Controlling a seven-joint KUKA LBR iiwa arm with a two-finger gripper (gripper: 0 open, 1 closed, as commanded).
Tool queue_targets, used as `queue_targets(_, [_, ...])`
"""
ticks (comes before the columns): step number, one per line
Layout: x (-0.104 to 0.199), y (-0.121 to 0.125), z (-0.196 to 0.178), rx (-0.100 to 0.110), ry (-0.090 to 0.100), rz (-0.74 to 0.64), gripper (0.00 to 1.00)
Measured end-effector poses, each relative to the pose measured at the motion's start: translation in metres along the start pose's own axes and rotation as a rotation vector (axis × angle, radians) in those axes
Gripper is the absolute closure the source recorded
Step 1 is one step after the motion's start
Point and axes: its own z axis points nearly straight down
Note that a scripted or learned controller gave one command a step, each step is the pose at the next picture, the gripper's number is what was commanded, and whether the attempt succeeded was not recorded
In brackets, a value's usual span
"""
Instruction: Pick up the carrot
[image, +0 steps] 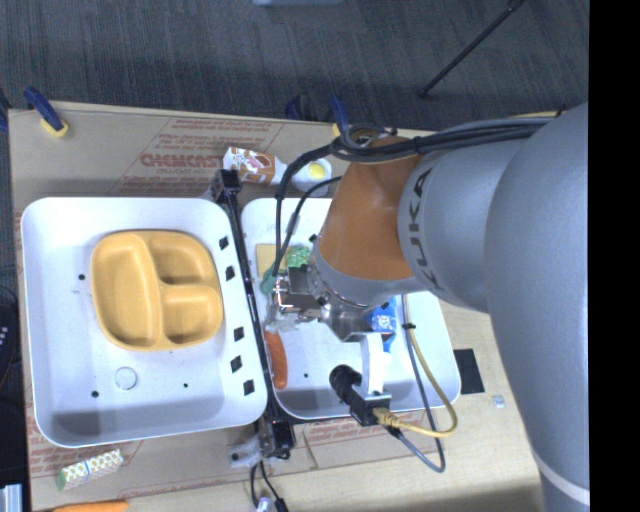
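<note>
Two white bins sat side by side on the bench. The left bin (50, 300) held a yellow tray (155, 288) with divided compartments. The right bin (440, 350) was largely covered by the arm (440, 230), which reached in from the right with its orange band over the bin's middle.

The carrot (277, 360) lay in the right bin, hard against its left wall, near the front left corner. Its long axis ran roughly along that wall, front to back, with one end pointing toward the bin's near edge and the other toward the wrist above it. It lay flat on the bin floor.

The gripper (290, 298) hung just beyond the carrot's far end, low over the bin's left side. Whether it was apart or together I could not tell, as the wrist and cables crowded it. Nothing showed the carrot being held.

A green and yellow item (290, 258) lay behind the gripper, and a blue item (385, 322) showed beside the wrist.
</note>
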Motion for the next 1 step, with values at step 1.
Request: queue_targets(1, [-0.0470, 0.0066, -0.0420, -0.003, -0.001, -0.169, 1.00])
